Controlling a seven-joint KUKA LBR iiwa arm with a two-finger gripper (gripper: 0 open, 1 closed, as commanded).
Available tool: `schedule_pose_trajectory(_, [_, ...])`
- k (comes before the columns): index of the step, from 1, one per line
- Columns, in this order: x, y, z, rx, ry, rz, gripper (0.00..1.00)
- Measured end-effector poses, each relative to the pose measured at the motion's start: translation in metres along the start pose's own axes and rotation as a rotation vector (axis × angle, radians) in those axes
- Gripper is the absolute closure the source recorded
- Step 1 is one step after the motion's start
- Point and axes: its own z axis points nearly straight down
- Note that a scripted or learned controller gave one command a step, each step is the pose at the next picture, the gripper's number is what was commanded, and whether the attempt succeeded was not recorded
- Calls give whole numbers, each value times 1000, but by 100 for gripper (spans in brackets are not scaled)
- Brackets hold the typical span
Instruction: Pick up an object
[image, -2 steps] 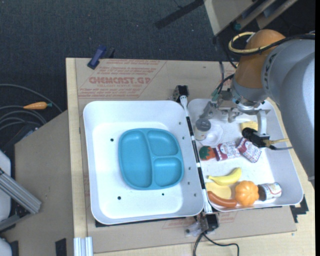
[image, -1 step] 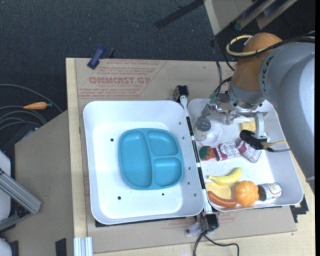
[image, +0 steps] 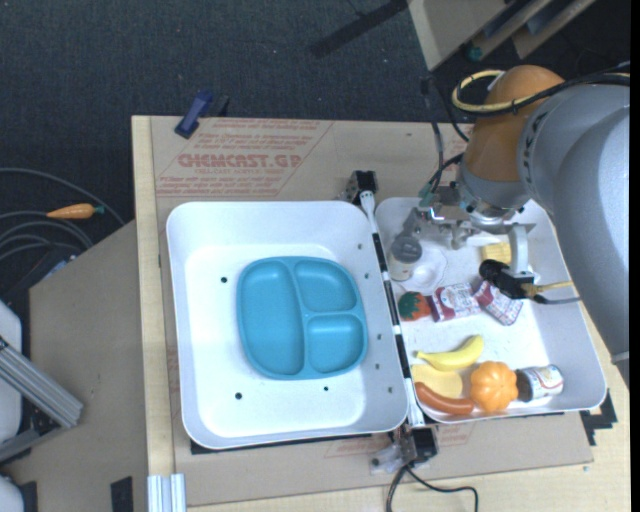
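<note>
Right bin (image: 592, 372), 6 o'clock edge, nearest the viewer: a round orange fruit (image: 492, 386) rests against a reddish sausage (image: 443, 401), with a small bottle (image: 541, 381) lying just beside the fruit at its 3 o'clock. A banana (image: 452, 353) lies at the fruit's 10 o'clock, touching or nearly touching the sausage. Toward the bin's centre, a red-and-white packet (image: 455, 302) and a second packet (image: 498, 301) lie side by side; a strawberry (image: 410, 306) sits at their 9 o'clock, close to the wall shared with the left bin (image: 195, 300). A clear cup (image: 405, 248) stands at the strawberry's 12 o'clock. The left bin bears only a blue divided plate (image: 300, 316), roughly central.

The gripper (image: 447, 226) hangs low over the 11 o'clock corner of the right bin, just at the 2 o'clock side of the cup. Whether it is wide or narrow cannot be told from this angle, and nothing is visibly held in it.

Progress, as judged: the approach appears made, the pick itself not yet done. Every object lies on the bin floor, none lifted. The cup, being nearest the gripper, is the likeliest target, though this is uncertain. What is left: closing on one object and raising it clear of the bin. The cup's smooth wall and closeness to the bin's corner may make the grasp slip.
</note>
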Motion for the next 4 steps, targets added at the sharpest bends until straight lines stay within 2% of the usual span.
schedule_pose_trajectory(1, [-2, -21, 0, 1, 1, 1, 0])
schedule_pose_trajectory(2, [1, 0, 0, -2, 0, 0, 0])
schedule_pose_trajectory(4, [-1, 0, 0, -3, 0, 0, 0])
